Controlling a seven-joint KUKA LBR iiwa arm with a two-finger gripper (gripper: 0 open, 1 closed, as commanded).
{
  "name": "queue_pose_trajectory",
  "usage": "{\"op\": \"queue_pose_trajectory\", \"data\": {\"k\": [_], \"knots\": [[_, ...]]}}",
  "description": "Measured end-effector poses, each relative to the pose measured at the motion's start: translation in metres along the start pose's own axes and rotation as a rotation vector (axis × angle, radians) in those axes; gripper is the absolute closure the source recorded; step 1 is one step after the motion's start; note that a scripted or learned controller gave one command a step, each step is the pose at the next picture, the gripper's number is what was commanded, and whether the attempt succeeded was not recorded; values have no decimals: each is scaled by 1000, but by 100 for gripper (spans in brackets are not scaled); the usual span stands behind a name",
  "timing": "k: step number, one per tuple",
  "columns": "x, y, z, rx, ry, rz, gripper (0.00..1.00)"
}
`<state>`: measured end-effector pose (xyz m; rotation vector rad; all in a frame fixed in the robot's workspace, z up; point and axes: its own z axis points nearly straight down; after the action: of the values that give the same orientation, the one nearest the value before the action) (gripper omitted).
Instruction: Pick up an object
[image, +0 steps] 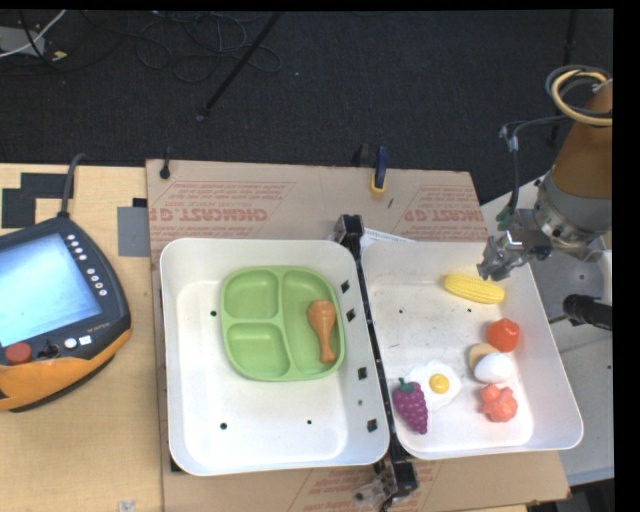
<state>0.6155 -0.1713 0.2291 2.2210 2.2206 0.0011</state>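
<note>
Hovering just above the corn in the right bin, the end effector gripped nothing visible; whether it was spread or pressed together could not be told. The pick looked unstarted, with descent, grasp and lift remaining.

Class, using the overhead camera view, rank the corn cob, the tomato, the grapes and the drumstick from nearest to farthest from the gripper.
1. Corn cob, just below-left of the gripper.
2. Tomato, right bin.
3. Grapes, right bin's near-left corner.
4. Drumstick, on the green plate, left bin.
</note>
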Motion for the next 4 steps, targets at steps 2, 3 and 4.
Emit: {"op": "queue_pose_trajectory", "data": {"k": [2,3,4], "knots": [[87,-55,13,7,2,-1,100],[106,-63,11,7,2,-2,100],[102,-48,1,3,0,-4,100]]}}
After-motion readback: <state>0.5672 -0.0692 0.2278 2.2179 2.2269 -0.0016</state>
